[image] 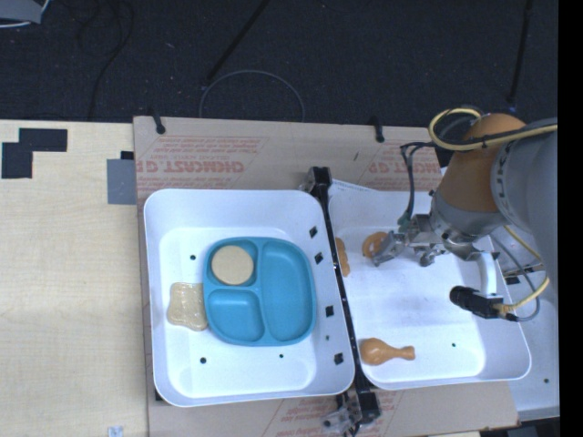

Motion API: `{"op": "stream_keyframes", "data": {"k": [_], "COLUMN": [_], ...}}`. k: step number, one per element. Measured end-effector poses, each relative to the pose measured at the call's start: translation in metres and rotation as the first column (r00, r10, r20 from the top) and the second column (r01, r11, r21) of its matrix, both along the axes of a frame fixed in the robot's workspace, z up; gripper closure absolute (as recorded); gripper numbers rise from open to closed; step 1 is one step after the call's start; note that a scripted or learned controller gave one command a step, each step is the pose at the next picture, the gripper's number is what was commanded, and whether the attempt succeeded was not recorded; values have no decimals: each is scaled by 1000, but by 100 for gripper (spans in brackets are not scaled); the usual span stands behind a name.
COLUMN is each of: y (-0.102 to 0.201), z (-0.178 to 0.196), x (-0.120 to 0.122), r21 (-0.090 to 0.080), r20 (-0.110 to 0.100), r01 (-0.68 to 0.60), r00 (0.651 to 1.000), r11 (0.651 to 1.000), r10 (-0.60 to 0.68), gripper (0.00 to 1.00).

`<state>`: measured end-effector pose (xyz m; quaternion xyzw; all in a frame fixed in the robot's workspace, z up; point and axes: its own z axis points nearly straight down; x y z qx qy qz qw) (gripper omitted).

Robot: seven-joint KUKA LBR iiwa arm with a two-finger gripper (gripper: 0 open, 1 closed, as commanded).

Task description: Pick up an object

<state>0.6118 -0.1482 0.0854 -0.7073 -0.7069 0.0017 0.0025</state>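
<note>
While the gripper [383, 249] hangs low over the right bin [428, 371], a tan lump [374, 243] sits right at its fingertips.
Whether the fingers are parted or actually clasp that lump, I cannot tell. A drumstick-shaped piece [386, 351] lies near the bin's front edge; the left bin [173, 217] holds a blue tray [273, 289].

Robotics lab: KUKA arm [510, 180], white bins [173, 217] on bench, loose cables [246, 85].
</note>
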Motion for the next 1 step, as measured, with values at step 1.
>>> {"op": "stream_keyframes", "data": {"k": [1], "y": [-1], "z": [12], "x": [0], "r21": [0], "r20": [1], "r01": [2], "r00": [1000], "r11": [1000], "r10": [-2], "gripper": [100]}}
